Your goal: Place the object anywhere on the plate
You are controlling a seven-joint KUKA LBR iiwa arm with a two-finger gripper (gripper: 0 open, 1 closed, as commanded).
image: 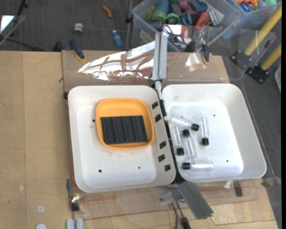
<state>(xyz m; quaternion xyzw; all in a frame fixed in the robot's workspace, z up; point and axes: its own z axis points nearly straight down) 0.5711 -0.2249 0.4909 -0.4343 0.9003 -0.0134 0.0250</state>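
Vials in the right bin, plate in the left

On the table [31, 134], nearest, clear black-capped vials [191, 138] lie scattered in the right bin [232, 103]. Left bin [85, 170] holds an orange plate [125, 106] with a black ribbed insert [124, 129]. Beyond, a tub of toys [187, 13]. Claw state: cannot tell.
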